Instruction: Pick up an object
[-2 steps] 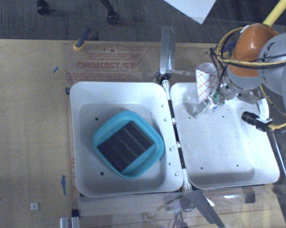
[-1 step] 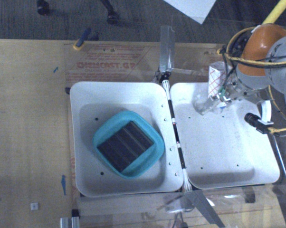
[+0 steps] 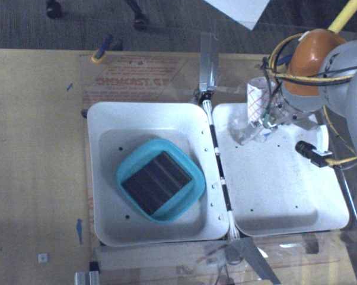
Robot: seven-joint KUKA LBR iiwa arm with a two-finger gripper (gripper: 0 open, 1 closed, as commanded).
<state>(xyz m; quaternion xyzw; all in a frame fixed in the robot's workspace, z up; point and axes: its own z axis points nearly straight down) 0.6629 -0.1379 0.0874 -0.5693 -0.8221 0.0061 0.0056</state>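
Note:
A teal square dish (image 3: 161,179) with a dark ribbed inside lies tilted in the middle of the left bin (image 3: 107,123). A white cylinder with a red criss-cross pattern (image 3: 257,101) stands at the far-left corner of the right bin (image 3: 285,206). My gripper (image 3: 252,133) hangs low over that corner, just in front of and below the cylinder. Whether it touches the cylinder I cannot make out. The grey arm with its orange band (image 3: 312,55) reaches in from the upper right.
A black cable plug (image 3: 309,151) hangs from the arm over the right bin's right side. A metal post (image 3: 207,70) stands behind the gap between the bins. The wooden bench (image 3: 36,159) surrounds them.

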